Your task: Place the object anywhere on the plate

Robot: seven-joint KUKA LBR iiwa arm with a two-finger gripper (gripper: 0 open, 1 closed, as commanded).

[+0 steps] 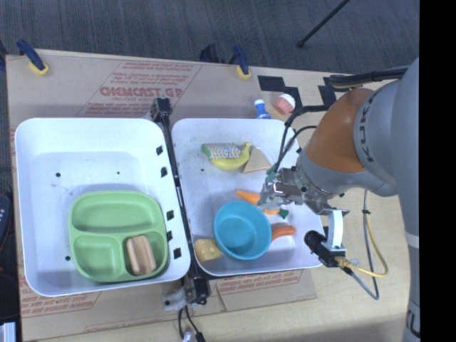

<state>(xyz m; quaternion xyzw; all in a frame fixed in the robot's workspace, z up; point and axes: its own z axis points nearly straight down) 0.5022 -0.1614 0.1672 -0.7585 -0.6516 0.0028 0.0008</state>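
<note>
A green divided plate (107, 223) lies in the left bin, with a brown bread roll (140, 254) in its lower right compartment. My gripper (275, 193) hangs low in the right bin, at the right end of an orange carrot (249, 197) and just above a blue bowl (242, 229). The wrist hides what lies directly under it. A small orange-red piece (283, 230) shows beside the bowl's right rim.
The right bin (187, 191) also holds a yellow banana (226, 155), a tan wedge (256, 162) and a pale yellow piece (207, 249) at the front left. A black clamp (162, 109) sits where the two bins meet. Small bottles (274, 106) stand behind the right bin.
</note>
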